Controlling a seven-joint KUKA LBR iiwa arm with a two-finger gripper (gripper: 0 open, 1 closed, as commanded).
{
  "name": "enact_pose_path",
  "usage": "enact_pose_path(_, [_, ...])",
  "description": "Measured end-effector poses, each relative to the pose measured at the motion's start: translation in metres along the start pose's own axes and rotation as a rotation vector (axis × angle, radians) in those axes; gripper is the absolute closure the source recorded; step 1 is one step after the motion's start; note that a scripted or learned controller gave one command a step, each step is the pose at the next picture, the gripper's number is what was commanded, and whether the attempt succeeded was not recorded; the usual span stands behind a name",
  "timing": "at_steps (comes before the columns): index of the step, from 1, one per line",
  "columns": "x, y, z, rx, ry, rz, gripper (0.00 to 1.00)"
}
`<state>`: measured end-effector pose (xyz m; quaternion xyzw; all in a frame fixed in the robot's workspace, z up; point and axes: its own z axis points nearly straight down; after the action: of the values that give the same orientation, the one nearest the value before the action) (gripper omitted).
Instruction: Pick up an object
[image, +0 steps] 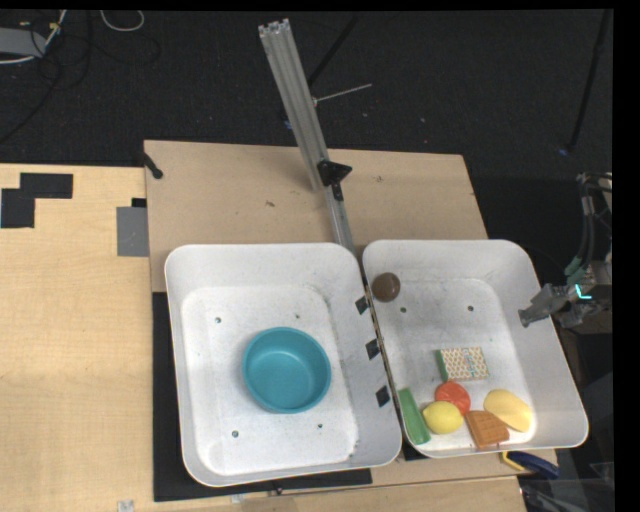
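The left bin (200, 280) holds a teal bowl (287, 369) near its middle. The right bin (500, 258) holds a brown ball (386, 287) at its upper left, a patterned card (463, 362), and a cluster along the lower edge: a green stick (413, 415) lying upper left to lower right, a red ball (452, 394), a yellow ball (442, 417), an orange block (486, 428) and a lemon (508, 408). The gripper (545, 305) sits at that bin's right rim; whether the jaws are wide or narrow cannot be told. The bin's centre lies open.

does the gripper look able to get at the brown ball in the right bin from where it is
Probably yes. The brown ball sits alone by the right bin's far-left corner, nothing on top of it. The gripper waits at the bin's right rim, with bare floor between them.
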<state>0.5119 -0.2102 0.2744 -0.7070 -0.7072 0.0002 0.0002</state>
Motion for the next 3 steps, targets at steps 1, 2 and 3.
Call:
enact_pose_path(1, [0.000,0.000,0.000,0.000,0.000,0.000,0.00])
enact_pose_path(2, [0.000,-0.003,0.063,0.005,0.001,0.000,0.00])
enact_pose_path(3, [0.008,-0.001,0.109,0.004,0.001,-0.001,0.00])
